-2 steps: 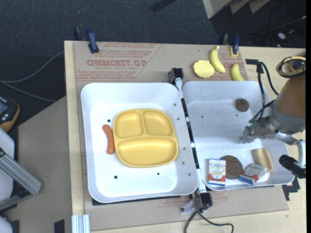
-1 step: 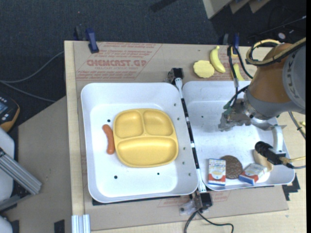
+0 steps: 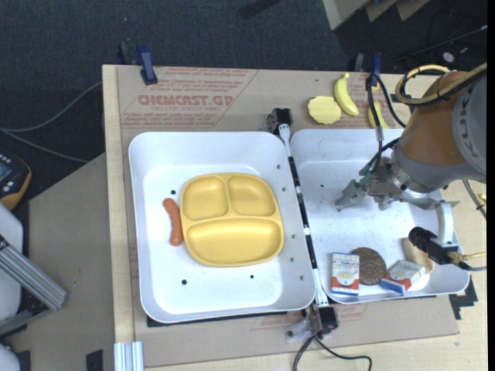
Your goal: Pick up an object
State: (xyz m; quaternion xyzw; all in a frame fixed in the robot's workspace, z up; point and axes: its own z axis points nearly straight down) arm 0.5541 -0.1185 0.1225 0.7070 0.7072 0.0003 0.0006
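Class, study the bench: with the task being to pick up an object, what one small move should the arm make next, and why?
Probably shift the end effector toward the right bin's near edge and lower it over the brown round patty. It sits above bare bin floor with nothing between its fingers, while the objects cluster along that near edge.

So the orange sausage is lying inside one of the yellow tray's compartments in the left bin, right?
Not quite. The camera view shows the orange sausage lying on the floor of the left bin, just beside the left edge of the yellow tray, not inside a compartment. It is in the left bin, as you said.
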